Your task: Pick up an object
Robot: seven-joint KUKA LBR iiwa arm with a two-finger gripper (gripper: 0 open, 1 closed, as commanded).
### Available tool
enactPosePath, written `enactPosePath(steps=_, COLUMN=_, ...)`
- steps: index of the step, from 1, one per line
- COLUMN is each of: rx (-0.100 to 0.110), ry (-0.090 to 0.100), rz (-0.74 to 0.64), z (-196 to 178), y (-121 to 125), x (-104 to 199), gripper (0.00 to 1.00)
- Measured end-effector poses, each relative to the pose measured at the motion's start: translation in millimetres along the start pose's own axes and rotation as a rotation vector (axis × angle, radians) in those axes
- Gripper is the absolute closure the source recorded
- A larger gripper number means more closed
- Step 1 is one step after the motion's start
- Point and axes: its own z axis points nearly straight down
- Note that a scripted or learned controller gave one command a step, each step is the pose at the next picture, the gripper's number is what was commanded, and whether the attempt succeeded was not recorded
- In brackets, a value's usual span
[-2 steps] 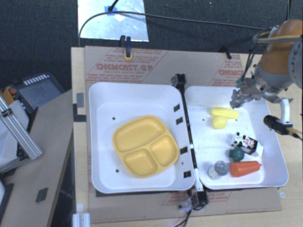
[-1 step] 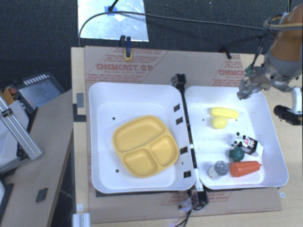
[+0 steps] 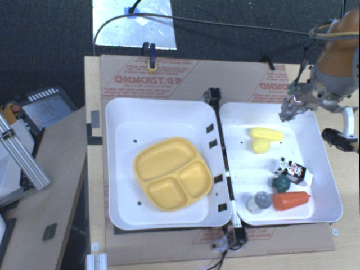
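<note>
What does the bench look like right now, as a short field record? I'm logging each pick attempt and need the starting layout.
left bin: holds a yellow divided tray
right bin: holds all the small items
upper items: yellow corn cob with a yellow round piece just below it
lower items: black-and-white box, dark teal object, orange carrot, grey round object
hand: over the right bin's far edge, above the corn cob, nothing seen in it
arm: enters from the right
</note>
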Motion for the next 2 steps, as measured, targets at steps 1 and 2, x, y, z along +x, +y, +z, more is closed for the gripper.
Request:
enactPosePath(steps=1, rx=0.003, ry=0.003, rz=-0.004, z=6, y=-8, x=50, gripper=1.00)
enactPosePath(steps=2, rx=0.002, ry=0.003, rz=-0.005, z=8, y=-21, x=108, gripper=1.00)
